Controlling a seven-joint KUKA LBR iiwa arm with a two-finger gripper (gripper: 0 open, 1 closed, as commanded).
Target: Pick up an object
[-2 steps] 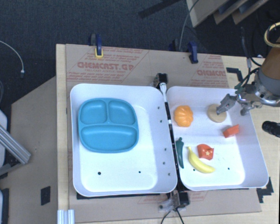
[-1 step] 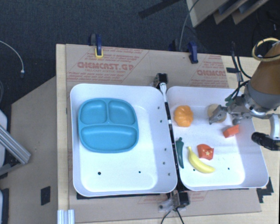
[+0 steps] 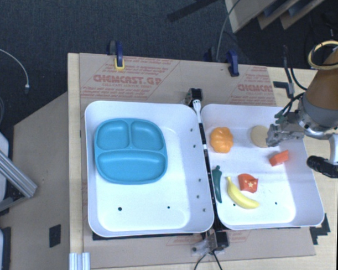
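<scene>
The right bin (image 3: pixel 299 216) holds an orange pumpkin-like toy (image 3: pixel 221 139), a yellow banana (image 3: pixel 241 196), a red strawberry-like piece (image 3: pixel 248 183), a dark green pepper (image 3: pixel 216 183), an orange-red block (image 3: pixel 279 158) and a tan round piece (image 3: pixel 259 136). My gripper (image 3: pixel 280 133) hangs over the bin's upper right part, right beside the tan round piece and just above the orange-red block. Nothing shows between its fingers.
The left bin (image 3: pixel 177 209) carries a blue divided plate (image 3: pixel 131 151). A black clamp (image 3: pixel 194 97) sits between the bins at the back. Blue clamps (image 3: pixel 119 55) hold the cardboard sheet's far edge. The arm's orange band (image 3: pixel 328 87) rises at the right.
</scene>
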